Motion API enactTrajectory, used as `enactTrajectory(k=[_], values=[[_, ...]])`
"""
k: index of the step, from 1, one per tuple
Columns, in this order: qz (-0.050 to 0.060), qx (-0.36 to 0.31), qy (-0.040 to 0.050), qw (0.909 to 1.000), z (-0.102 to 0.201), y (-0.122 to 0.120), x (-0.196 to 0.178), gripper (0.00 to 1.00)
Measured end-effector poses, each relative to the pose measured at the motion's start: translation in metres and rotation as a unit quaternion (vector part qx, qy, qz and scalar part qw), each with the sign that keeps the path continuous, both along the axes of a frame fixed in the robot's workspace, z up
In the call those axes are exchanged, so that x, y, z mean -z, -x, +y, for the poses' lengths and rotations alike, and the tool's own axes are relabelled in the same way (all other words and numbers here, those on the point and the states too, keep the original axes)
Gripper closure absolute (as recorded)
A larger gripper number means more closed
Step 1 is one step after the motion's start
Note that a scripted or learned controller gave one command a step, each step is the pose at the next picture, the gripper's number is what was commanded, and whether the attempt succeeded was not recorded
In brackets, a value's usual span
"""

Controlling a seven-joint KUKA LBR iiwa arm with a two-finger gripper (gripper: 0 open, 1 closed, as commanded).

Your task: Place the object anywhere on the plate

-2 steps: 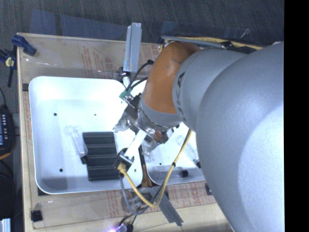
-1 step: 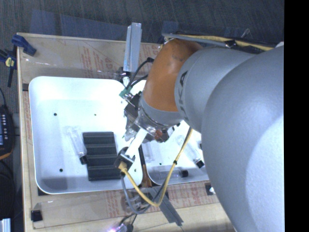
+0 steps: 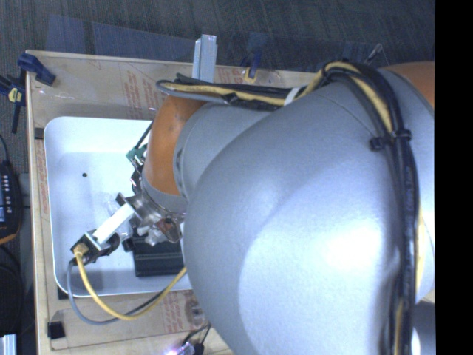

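Observation:
My grey arm with its orange band (image 3: 162,146) reaches from the right over the left white bin (image 3: 74,146) and covers most of the view. The gripper (image 3: 151,237) hangs low over the bin's near right part, with a black block (image 3: 159,259) just below it and a white bracket (image 3: 111,228) sticking out to its left. A small green and dark thing (image 3: 137,154) peeks out at the edge of the orange band, mostly hidden behind the arm. What lies under the gripper is hidden.
A yellow cable (image 3: 96,294) loops from the bracket across the bin's near rim. A blue clamp (image 3: 33,66) sits at the bench's far left corner. A small dark speck (image 3: 84,174) lies on the bin floor.

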State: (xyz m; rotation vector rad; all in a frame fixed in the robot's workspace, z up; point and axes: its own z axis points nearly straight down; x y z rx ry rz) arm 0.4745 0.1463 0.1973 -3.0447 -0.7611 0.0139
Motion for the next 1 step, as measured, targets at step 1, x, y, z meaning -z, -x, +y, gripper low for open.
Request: enactTrajectory(k=[1], values=[[-0.003, -0.038, -0.0005, 0.9993, 0.0317, -0.0323, -0.0113, 1.0]])
